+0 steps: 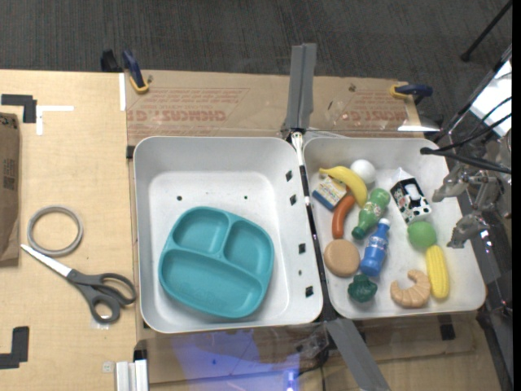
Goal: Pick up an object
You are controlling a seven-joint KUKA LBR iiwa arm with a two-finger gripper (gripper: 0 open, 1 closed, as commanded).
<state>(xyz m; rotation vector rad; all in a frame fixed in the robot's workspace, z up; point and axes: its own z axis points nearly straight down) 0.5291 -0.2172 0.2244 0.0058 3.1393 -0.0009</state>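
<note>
The right bin [464, 304] holds several toy foods: a banana [352, 182], a white ball [362, 169], a small box [329, 192], a red sausage [342, 216], a green bottle [371, 210], a blue bottle [374, 248], a black-and-white carton [409, 199], a green ball [422, 235], a corn cob [438, 271], a croissant [411, 289], broccoli [362, 287] and a brown bun [342, 257]. My gripper [453, 211] hangs over the bin's right rim, just right of the carton and green ball. It is open, with nothing between its fingers.
The left bin [151, 165] holds a teal divided plate [216, 261]. On the bench at the left lie scissors [89, 283] and a tape roll [54, 229]. Cardboard [203, 108] with clamps lies behind both bins.
</note>
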